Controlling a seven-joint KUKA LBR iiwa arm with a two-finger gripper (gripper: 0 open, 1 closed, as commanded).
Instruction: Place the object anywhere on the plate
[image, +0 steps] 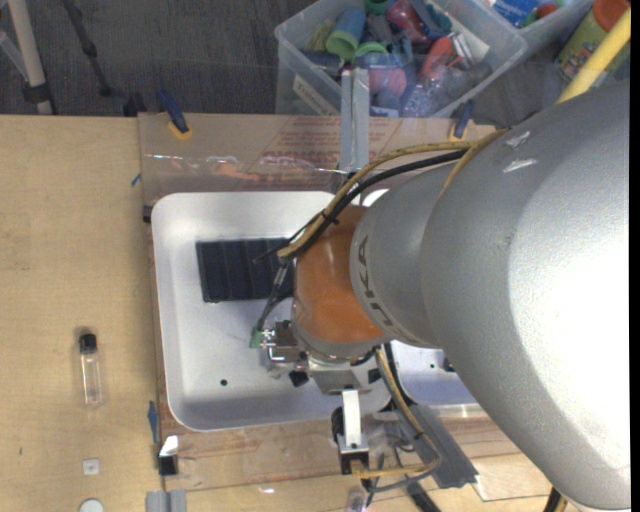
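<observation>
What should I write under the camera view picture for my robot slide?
Grey robot arm with an orange band leans over a white bin holding a black plate.

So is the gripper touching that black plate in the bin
Cannot tell. In the camera view the arm covers the plate's right end, hiding any contact or gap.

Pale wooden bench (60, 230), perhaps dark carpet (120, 60) beyond.

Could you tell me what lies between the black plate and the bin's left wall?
Bare white bin floor lies between the black plate and that wall, in the camera view.
</observation>
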